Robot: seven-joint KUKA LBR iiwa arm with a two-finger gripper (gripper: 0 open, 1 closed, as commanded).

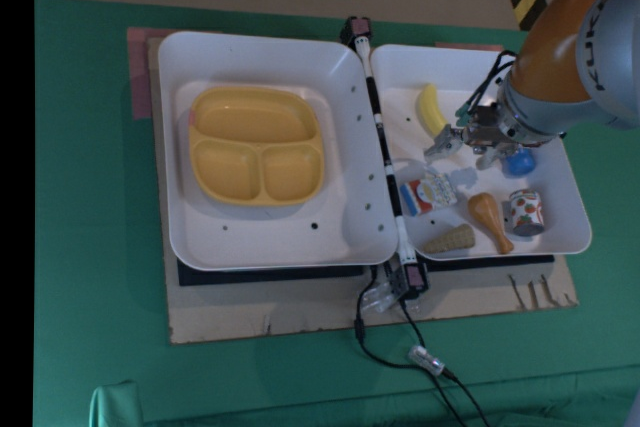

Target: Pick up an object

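Note:
My gripper (462, 151) hovers over the middle of the right bin (570, 215), open, with nothing between its fingers. A yellow banana (430, 108) lies just to its upper left. A blue ball-like toy (519, 162) sits right beside the wrist, partly hidden by it. Below the gripper lie a small white piece (462, 178) and a red, white and blue carton (425, 194). Further toward the front are a tan drumstick (490, 219), a patterned can (526, 212) and a waffle cone (451, 239).
The left bin (200, 235) holds a yellow divided plate (257, 144). A black hinge bar (382, 140) runs between the bins. Cables (400, 345) trail off the bench front. The arm's orange band (556, 40) hangs over the right bin's far corner.

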